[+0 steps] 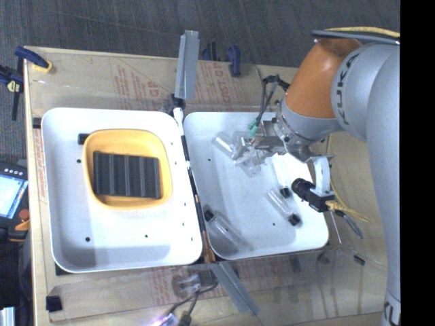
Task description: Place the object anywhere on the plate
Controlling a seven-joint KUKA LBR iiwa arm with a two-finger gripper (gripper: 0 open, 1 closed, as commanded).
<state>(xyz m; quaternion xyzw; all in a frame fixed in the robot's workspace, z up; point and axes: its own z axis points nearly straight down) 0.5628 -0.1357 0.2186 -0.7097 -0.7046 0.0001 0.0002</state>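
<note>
Gripper (239, 149): over the upper middle of the right bin (231, 197), hanging from the grey arm (370, 94) that enters from the right; orange band (314, 81) above the wrist. Its opening cannot be told, as the clear parts blur against the white floor. Nothing can be seen held in it.

Dark ridged block (127, 175): lies flat on the yellow plate (126, 138), near its middle, well apart from the gripper.

Yellow plate: rests in the left bin (56, 182), towards its upper half.

Clear piece with dark ends (284, 206): on the right bin's floor, below the gripper.

Second clear piece (223, 229): in the right bin's lower left corner, close to the wall.

Bins: side by side on the brown bench (102, 73).
</note>
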